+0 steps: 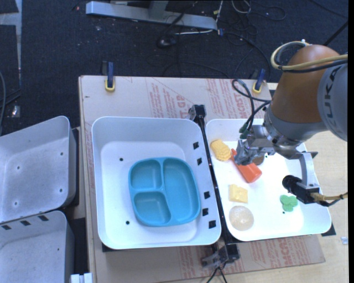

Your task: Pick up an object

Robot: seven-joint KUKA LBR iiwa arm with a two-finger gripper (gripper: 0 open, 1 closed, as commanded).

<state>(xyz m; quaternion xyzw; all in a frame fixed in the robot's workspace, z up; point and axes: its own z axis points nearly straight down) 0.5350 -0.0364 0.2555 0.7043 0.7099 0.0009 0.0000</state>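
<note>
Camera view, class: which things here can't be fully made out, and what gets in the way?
- Tool: its tips sit at the orange carrot; the wrist above hides whether they grip it.
- Arm: cut off by the right edge.
- Green toy: too small to identify.
- Round pale item: blurred against the right bin.

A dark speckled floor (pixel 50 50) surrounds the desk (pixel 149 97), whose top is brown printed board. Two yellow clamps (pixel 110 83) grip the desk's far edge. Beyond that edge, black cables (pixel 182 33) lie by a grey metal bar (pixel 149 15). Left of the desk sit spare white trays (pixel 33 160).
</note>
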